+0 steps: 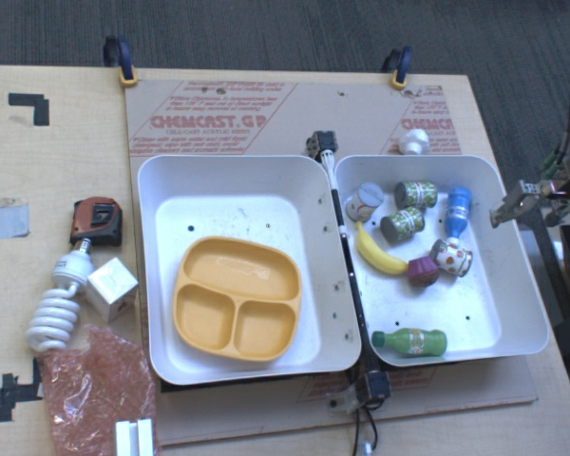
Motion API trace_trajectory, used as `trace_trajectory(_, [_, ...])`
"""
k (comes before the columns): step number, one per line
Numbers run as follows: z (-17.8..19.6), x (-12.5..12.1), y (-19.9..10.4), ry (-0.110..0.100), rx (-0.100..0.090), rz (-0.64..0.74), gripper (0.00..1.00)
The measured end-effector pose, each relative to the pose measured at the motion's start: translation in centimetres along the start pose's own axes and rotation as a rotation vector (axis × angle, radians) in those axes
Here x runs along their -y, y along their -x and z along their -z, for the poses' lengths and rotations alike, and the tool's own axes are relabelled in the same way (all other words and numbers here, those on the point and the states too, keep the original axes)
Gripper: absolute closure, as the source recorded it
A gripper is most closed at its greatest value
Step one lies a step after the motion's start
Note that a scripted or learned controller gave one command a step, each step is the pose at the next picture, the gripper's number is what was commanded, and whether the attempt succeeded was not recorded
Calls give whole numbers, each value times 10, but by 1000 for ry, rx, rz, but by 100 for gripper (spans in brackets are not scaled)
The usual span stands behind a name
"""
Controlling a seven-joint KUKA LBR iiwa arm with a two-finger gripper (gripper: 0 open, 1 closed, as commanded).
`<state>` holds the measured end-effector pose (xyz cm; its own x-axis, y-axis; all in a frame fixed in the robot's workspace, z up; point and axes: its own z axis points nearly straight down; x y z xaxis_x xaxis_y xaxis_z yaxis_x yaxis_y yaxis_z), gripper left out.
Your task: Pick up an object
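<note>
Two white bins on a bench, with the arm's tool at the far right edge.

Nearest the camera, a green bottle (410, 341) lies on its side against the front wall of the right bin (513, 323), with bare floor above and to its right. Further back sit a banana (378, 254), a maroon block (423, 271) touching a round patterned ball (452, 257), then two green cans (404, 223) (416, 194), a blue bottle (457, 210) and a grey disc (368, 198) crowded toward the far wall. The left bin (161, 255) holds a yellow divided plate (236, 297). The gripper (524, 200) is just outside the right bin's right rim, touching none of the objects; whether it is released or clenched cannot be told.
</note>
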<state>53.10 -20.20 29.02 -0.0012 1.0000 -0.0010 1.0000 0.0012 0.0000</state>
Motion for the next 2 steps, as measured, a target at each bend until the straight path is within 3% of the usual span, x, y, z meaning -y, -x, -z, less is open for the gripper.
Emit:
trace_trajectory(1, [-179,-21,17,12,-3,2,0])
trace_trajectory(2, [-166,-23,20,22,4,0,100])
